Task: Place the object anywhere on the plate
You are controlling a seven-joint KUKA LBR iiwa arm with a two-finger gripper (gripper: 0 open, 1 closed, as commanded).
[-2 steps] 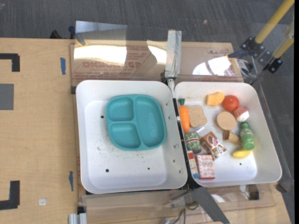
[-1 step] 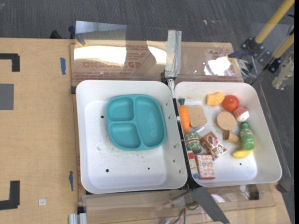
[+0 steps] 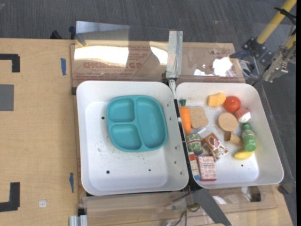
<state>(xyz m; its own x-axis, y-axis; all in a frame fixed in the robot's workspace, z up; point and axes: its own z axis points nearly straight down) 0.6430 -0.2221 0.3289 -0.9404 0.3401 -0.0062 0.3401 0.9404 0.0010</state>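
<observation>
Hand: the robot's hand (image 3: 282,64) shows as pale metal parts at the upper right edge of the view, above the desk (image 3: 37,126) and beyond the far right corner of the right bin; it touches none of the toys.
Hand state: cannot tell how far open it is; nothing can be seen in its hold.
Arm pose: a slanted yellow bar (image 3: 278,14) runs down from the top right corner to black fittings (image 3: 256,48) just left of the hand.
Right shallow white bin (image 3: 268,171): holds all the toy foods, well apart from the hand.
Far row: a yellow wedge of cheese (image 3: 217,99) beside a red round tomato (image 3: 232,103); a small red-and-white piece (image 3: 243,115) lies just nearer.
Middle: an orange carrot (image 3: 186,120) lies along the left wall, touching a tan slice of bread (image 3: 198,118); a round tan disc (image 3: 228,122) lies to their right.
Near side: a green packet (image 3: 194,144), a brown carton (image 3: 214,146) and a red-and-white carton (image 3: 206,168) cluster by the left wall.
Right side: a green bottle-shaped toy (image 3: 248,139) stands over a yellow banana-like piece (image 3: 243,155).
Left shallow white bin (image 3: 94,173): holds a teal plastic plate (image 3: 137,122) with three compartments, lying flat near its far middle.
Task things: the toys all lie in the right bin; none lies on the teal plastic plate.
</observation>
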